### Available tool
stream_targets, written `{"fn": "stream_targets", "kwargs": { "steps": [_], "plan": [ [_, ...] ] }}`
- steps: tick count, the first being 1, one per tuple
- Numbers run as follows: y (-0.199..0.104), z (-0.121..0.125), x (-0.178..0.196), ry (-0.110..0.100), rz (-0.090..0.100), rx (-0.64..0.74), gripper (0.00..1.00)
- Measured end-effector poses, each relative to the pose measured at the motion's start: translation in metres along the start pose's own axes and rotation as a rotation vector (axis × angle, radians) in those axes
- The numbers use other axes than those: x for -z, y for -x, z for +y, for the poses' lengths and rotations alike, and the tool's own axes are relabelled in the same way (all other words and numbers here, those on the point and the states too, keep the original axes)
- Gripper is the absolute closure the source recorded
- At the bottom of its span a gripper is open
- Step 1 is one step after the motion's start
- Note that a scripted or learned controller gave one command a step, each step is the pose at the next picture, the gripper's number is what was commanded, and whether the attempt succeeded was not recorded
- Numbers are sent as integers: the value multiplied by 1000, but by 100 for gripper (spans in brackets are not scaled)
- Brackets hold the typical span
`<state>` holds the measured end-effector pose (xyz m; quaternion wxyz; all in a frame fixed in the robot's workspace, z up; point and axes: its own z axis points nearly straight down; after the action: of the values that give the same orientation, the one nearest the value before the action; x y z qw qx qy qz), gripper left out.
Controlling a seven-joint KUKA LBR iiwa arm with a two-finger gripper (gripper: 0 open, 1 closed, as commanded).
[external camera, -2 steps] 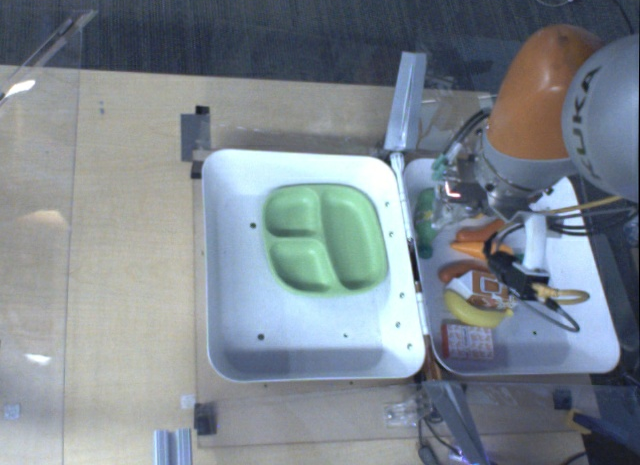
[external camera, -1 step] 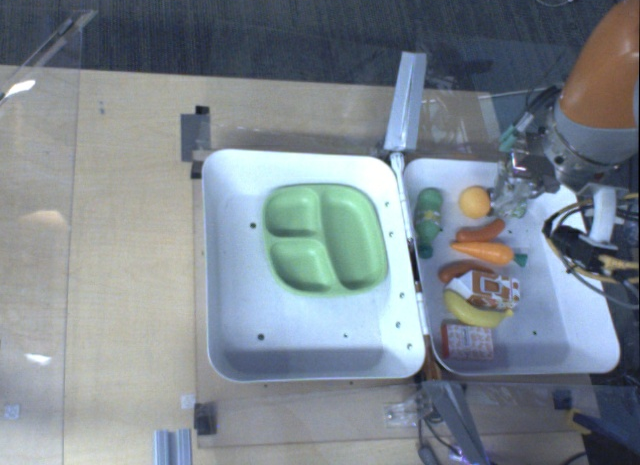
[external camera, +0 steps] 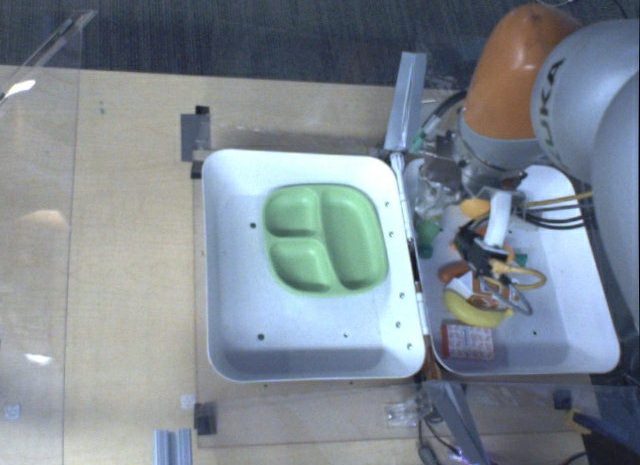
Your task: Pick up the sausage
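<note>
over the far left corner of the right bin (external camera: 590, 343): gripper (external camera: 437, 191), pale and glassy, low above the bin floor, close to the bin's left wall. open or closed: cannot tell, too blurred against the white. nothing seen pinched in it.

behind the gripper, across the far half of the right bin: grey arm (external camera: 592, 83) with its orange band (external camera: 510, 63), reaching in from beyond the bin's right side.

toward the near side of the right bin from the gripper, hard against the left wall: small green piece (external camera: 425, 238). in the far middle of the bin: small orange piece (external camera: 474, 209).

left of the right bin's middle, near its left wall: sausage (external camera: 455, 270), reddish brown, lying flat, well apart from the gripper. long axis roughly across the bin, left to right, right end tipped slightly toward the far wall and tucked under other clutter; exact length unclear.

nearer the bin's front wall than the sausage, just beside it: yellow banana (external camera: 472, 311), curved, also lying across the bin. at the front left corner of the right bin: red and white packet (external camera: 468, 341).

just beside the right bin's left wall, rims touching or nearly so: left bin (external camera: 230, 333), holding a green divided plate (external camera: 325, 236).
</note>
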<state>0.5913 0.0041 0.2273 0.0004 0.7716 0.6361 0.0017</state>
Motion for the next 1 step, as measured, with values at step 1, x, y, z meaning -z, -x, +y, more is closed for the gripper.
{"fn": "stream_targets", "kwargs": {
  "steps": [1],
  "plan": [
    [-89,-55,-4,-3,-1,-414,100]
  ]
}}
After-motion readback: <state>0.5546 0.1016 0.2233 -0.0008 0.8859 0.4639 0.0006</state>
